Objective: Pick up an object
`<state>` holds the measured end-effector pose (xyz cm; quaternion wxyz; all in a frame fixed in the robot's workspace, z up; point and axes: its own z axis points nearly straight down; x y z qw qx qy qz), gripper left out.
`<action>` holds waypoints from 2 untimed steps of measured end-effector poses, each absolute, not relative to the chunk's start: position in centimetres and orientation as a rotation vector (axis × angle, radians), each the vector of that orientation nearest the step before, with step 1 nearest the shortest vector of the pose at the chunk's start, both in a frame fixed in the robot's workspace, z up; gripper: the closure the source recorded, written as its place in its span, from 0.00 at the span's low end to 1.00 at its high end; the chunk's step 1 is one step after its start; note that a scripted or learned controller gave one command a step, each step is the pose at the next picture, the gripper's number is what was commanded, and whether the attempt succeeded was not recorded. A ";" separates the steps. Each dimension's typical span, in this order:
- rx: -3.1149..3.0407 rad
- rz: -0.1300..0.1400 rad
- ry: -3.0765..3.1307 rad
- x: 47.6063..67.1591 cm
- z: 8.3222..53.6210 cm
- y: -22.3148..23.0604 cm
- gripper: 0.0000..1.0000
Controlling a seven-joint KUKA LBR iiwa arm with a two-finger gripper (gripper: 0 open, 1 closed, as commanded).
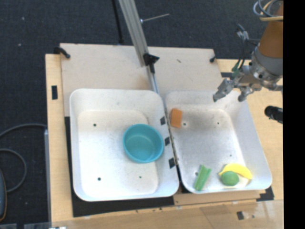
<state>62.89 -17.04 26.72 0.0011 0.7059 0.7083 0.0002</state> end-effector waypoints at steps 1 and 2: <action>2.215 -0.001 2.224 62.9 26.7 -17.1 0.00; 2.222 -0.006 2.220 63.0 22.2 -18.0 0.00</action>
